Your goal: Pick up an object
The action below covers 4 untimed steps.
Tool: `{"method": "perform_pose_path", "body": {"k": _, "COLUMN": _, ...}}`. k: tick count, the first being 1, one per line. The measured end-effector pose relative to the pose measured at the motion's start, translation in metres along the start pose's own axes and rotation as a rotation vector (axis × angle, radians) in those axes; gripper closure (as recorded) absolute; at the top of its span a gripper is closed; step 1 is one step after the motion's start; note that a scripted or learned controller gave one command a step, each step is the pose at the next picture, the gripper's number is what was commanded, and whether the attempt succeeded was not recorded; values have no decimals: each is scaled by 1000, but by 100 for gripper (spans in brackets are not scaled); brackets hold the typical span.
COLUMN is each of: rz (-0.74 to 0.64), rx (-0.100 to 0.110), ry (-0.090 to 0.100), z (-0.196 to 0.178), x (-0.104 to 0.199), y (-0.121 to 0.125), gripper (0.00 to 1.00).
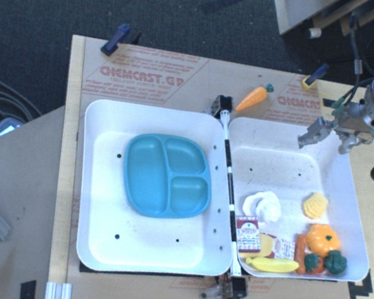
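My gripper (329, 140) hangs over the far edge of the right bin (288, 169), open, with nothing between its fingers. The toys lie well in front of it, at the bin's near end. Among them are a white lump (263, 206), a pale yellow shell-shaped piece (315, 206), an orange pumpkin (321, 239), green broccoli (334, 263), a yellow banana (272, 265) and a small red carton (249, 235).
A blue divided plate (168, 175) lies in the left bin (101, 188). A toy carrot (252, 98) rests on the cardboard behind the bins, beside the clip that joins them. Blue clamps (114, 39) (314, 75) hold the cardboard's far edge.
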<state>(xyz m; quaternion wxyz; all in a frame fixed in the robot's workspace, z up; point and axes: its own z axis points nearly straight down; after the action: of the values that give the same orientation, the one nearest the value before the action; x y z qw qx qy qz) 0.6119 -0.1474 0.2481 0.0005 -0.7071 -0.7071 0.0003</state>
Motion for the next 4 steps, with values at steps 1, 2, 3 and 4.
{"method": "perform_pose_path", "body": {"k": 1, "rz": 0, "rx": -1, "ry": 0, "z": 163, "x": 2, "y": -1, "gripper": 0}}
{"method": "perform_pose_path", "body": {"k": 2, "rz": 2, "rx": -1, "ry": -1, "z": 93, "x": -77, "y": -67, "gripper": 0}}
{"method": "perform_pose_path", "body": {"k": 3, "rz": -5, "rx": 1, "ry": 11, "z": 163, "x": -70, "y": 12, "gripper": 0}}
{"method": "perform_pose_path", "body": {"k": 4, "rz": -3, "rx": 4, "ry": 10, "z": 164, "x": -72, "y": -61, "gripper": 0}}
